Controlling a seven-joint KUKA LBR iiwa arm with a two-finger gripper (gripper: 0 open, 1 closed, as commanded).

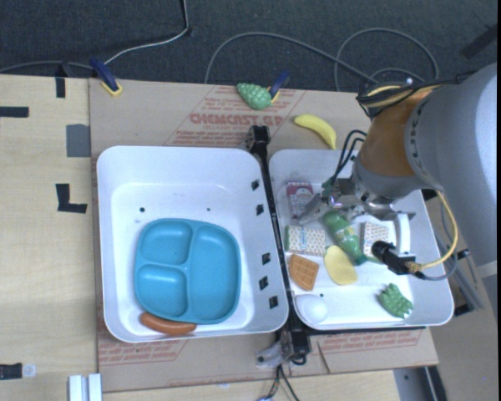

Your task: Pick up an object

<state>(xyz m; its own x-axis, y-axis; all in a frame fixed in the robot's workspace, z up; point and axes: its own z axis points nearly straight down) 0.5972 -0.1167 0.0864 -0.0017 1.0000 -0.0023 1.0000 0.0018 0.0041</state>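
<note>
- While the claw sits low inside the shallow white right-hand bin, the step in hand looks like the reach-and-close of a pick; whether it is wide or narrow I cannot tell, and nothing is plainly held.
- Just beside the claw lies a small green rounded plastic piece, with a pale yellow oval toy touching or nearly touching it below; either seems the likely target.
- Close by are a light checked cracker-like square, an orange waffle-patterned toy square, a small pink-and-white packet, a white egg-shaped piece and a green leafy toy near the bin's lower corner.
- The next move, as I judge it, calls for a centred closing on one piece and a straight lift, since the crowded neighbours could be nudged or caught along.
- The grey arm with its orange band comes in from the right, trailing a yellow cable.
- The shallow white left-hand bin holds a blue divided plastic plate and an orange-red toy sausage against its lower edge.
- Outside the bins, a yellow toy banana and a green knobbly toy lie on the brown cardboard sheet covering the pale wooden counter.
- Beyond lies dark carpet with thin cables.
</note>
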